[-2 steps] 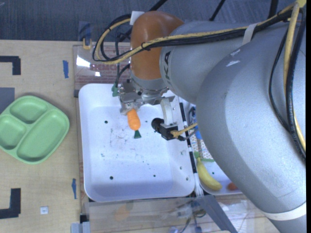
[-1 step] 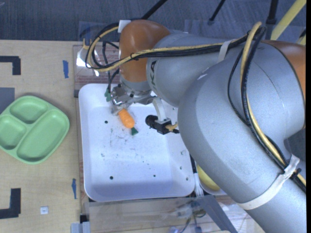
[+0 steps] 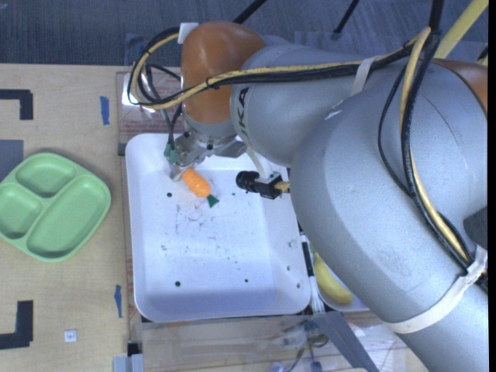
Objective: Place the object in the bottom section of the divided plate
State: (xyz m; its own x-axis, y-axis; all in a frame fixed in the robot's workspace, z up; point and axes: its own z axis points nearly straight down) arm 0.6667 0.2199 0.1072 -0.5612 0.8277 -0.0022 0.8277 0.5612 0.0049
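A: Near edge: one white bin (image 3: 225, 285), one orange carrot-like object (image 3: 197, 184) lying in its upper part, just under the gripper (image 3: 180, 161).
B: Grip state?
A: Can't tell, hidden by the wrist. Probably grasp step; nothing visibly held.
B: Next?
A: Needs a secure pinch, then carry left to one green divided plate (image 3: 51, 206) on the desk (image 3: 70, 84), bottom section.

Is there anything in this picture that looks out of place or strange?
The green divided plate lies outside the bins, on the wooden bench at the left. The orange carrot toy lies in the white bin, just below the gripper. The bin floor shows dark scuffs and specks. Nothing looks spilled or broken.
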